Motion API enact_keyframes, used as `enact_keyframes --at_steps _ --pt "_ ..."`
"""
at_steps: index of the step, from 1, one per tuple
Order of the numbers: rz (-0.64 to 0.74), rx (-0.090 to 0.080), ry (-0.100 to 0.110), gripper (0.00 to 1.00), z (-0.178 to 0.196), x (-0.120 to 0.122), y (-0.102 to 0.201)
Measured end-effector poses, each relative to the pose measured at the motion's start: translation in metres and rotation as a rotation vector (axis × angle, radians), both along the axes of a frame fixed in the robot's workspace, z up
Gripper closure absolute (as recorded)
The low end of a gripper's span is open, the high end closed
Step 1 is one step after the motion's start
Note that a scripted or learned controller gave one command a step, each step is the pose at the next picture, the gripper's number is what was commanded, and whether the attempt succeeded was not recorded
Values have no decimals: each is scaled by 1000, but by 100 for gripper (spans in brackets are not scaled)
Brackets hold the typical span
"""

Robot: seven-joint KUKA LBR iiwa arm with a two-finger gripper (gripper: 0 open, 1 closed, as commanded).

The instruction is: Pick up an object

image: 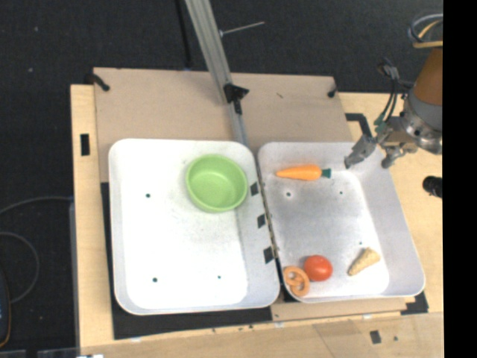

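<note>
In the right bin [339, 218] an orange carrot [302, 173] lies near the far edge. A red tomato [319, 268], a brown pretzel-like ring [296, 282] and a beige wedge [364, 261] sit along its near edge. My gripper [368, 159] hangs over the bin's far right corner, to the right of the carrot's green tip and apart from it. Its two fingers are spread open with nothing between them.
A green bowl [216, 183] stands in the left bin [149, 237] near its far right corner. A grey metal pole [212, 47] rises at a slant from behind the bins. Brown cardboard [164, 107] lies under the bins' far side.
</note>
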State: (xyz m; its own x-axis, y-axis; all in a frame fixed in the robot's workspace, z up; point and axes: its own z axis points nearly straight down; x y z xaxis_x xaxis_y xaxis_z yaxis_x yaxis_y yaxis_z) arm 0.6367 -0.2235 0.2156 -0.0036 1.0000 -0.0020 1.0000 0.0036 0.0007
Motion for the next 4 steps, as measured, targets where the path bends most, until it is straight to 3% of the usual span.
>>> enact_keyframes --at_steps 1,3,4 --pt "1 -1 1 0 0 0 0" --pt "1 1 4 0 -90 9 5" --pt "2 -1 1 0 -114 10 4"
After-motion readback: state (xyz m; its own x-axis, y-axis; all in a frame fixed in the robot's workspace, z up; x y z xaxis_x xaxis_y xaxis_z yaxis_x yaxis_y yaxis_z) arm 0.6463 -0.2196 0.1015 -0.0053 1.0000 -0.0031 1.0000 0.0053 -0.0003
